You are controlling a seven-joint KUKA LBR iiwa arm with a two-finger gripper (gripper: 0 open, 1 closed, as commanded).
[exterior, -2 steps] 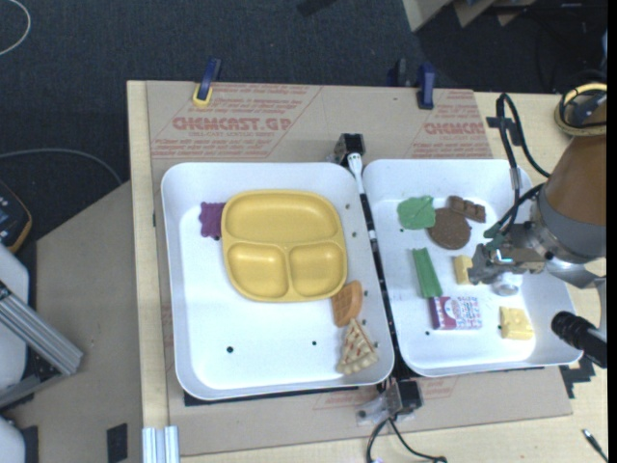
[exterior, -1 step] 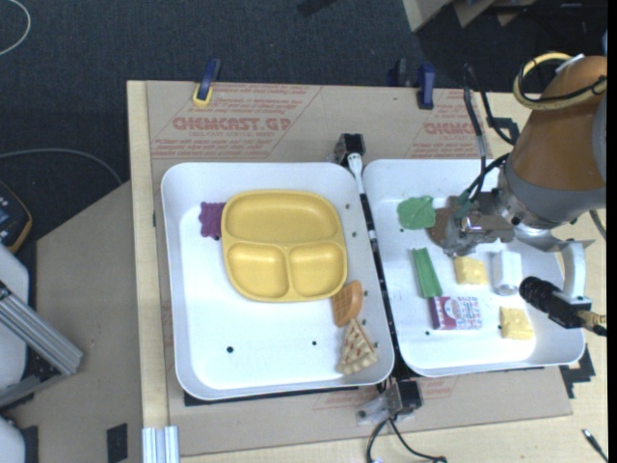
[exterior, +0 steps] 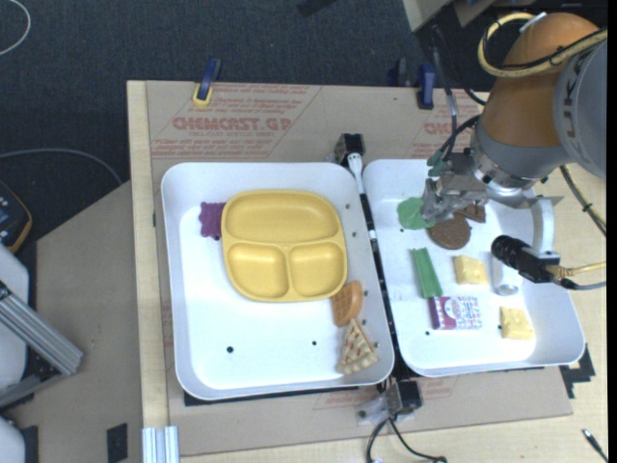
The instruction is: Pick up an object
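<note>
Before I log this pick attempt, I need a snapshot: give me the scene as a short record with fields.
left bin: yellow divided tray, purple piece at its left edge, orange-brown piece and waffle cone near the right wall
right bin: green flat piece, brown disc, green bar, two yellow blocks, purple-and-white packet
hand: low over the right bin's far end, above the brown disc and green flat piece
grasp: cannot tell
</note>
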